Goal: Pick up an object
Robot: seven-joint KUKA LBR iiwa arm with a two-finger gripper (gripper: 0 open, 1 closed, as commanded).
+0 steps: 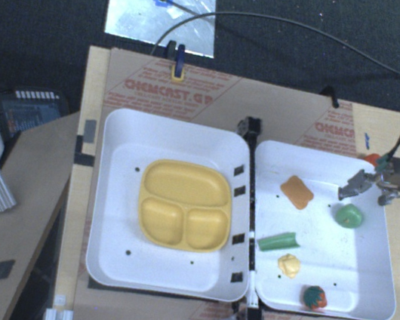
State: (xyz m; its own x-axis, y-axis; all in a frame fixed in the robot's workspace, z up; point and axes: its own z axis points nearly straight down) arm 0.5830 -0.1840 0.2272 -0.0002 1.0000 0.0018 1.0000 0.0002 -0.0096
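Your nearest target is the green ball (349,215), small, round and glossy, lying in the right bin (382,299) just below the claw (367,189). The claw hangs above it, apart from it, holding nothing; you cannot tell its spread from here. Bring it straight down and centre the ball between the tips, since a round thing will likely roll off a skewed pinch. Left of the claw lies an orange block (297,192); further off, a green wedge (277,242).
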